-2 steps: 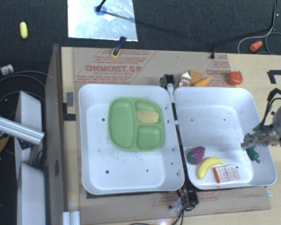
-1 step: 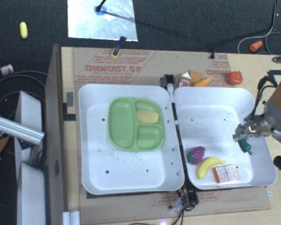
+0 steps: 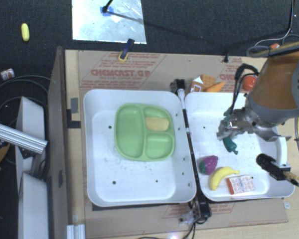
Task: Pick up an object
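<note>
Claw (image 3: 230,134) over right bin (image 3: 209,114), fingers closed on small teal object (image 3: 231,145). Purple grapes (image 3: 208,164), banana (image 3: 221,176), red-white packet (image 3: 240,184) below claw.

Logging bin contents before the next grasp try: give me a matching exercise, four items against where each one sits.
Items:
1. green divided plate
2. banana
3. yellow block
4. red-and-white packet

Places:
A. in the plate's upper right compartment
B. right bin, near front edge, right of the banana
C. middle of the left bin
D. right bin, just below the purple grapes

Pairs: 1-C, 2-D, 3-A, 4-B
</note>
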Motion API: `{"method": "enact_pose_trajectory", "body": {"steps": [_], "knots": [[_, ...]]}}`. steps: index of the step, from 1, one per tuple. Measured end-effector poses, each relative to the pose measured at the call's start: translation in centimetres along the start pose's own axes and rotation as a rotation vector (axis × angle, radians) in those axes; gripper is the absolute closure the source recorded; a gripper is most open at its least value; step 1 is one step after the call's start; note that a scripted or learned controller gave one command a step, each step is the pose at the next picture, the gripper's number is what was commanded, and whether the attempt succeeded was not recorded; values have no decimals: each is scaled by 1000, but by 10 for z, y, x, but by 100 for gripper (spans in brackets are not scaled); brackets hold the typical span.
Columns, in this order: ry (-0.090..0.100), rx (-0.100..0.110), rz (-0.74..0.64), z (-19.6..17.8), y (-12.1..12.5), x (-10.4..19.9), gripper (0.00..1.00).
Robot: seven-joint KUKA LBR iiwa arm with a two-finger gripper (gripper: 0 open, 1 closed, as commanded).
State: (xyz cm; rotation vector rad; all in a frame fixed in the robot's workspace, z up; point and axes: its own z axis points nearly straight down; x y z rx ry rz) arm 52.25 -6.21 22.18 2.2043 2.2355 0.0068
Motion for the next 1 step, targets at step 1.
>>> {"method": "enact_pose_trajectory", "body": {"steps": [1], "knots": [[-1,3,7,-4,5,53,100]]}}
